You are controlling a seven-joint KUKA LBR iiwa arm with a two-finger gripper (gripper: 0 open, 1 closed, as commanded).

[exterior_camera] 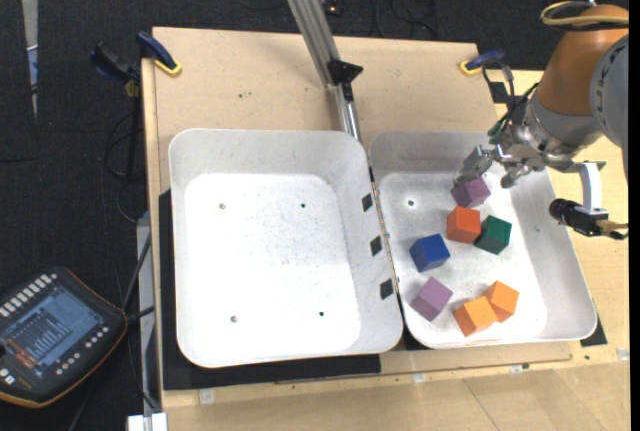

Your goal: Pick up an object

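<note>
Two shallow white plastic bins sit side by side on a tan wooden bench (260, 79). The left bin (200, 169) shows a speckled floor with a few small dark dots. The right bin (560, 269) holds six small blocks. A pale purple cube (470, 189) lies nearest the bin's far side, directly below the two-finger gripper (495, 162), whose metal fingers stand apart, one on each side above the cube; whether they touch it cannot be told. Just in front of that cube, a red-orange cube (463, 224) touches a dark green cube (493, 235) on its right. A blue cube (429, 251) sits near them, toward the bin's middle wall. Closer to the near edge, a second purple cube (433, 298) lies apart from a pair of orange blocks (487, 308) that touch each other. The grey arm with its orange band (580, 69) reaches in over the bin's far right corner.
</note>
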